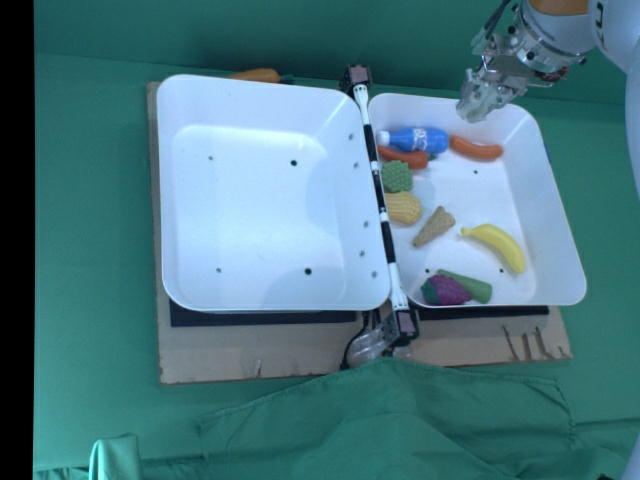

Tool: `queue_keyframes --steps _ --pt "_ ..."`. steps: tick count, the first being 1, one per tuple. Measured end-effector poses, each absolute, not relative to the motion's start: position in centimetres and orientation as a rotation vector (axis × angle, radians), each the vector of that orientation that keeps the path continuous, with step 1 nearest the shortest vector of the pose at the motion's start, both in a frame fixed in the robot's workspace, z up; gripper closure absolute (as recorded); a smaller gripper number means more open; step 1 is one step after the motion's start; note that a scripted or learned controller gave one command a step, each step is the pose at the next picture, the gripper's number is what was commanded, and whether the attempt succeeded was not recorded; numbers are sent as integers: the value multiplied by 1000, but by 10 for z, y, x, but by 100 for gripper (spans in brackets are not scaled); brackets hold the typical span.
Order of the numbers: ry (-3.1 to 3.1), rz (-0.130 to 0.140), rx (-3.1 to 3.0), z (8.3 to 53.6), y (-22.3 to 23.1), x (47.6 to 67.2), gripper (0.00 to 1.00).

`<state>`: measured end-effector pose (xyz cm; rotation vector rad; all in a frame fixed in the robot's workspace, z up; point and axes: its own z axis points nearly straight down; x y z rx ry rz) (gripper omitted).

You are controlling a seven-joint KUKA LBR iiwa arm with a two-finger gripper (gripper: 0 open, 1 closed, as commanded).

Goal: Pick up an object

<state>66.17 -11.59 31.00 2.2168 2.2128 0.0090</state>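
Fingers (478, 108) of the gripper (477, 109) are hanging above the right bin (555, 238), far corner; spread or closed, cannot tell. Nothing is showing between them. Sausage (476, 149) and blue bottle (416, 140) are lying just below, so picking is not yet done.

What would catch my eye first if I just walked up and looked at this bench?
Probably the bright toy food clustered in the right bin: a yellow banana, a blue bottle, an orange-red sausage and purple grapes. Next, the robot's hand hanging above that bin's far edge, close to the sausage. The left bin beside it is a broad white contrast.
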Motion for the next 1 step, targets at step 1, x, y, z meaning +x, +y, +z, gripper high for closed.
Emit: queue_keyframes --steps 1 --pt "2213 11 2216 364 -108 667 100"
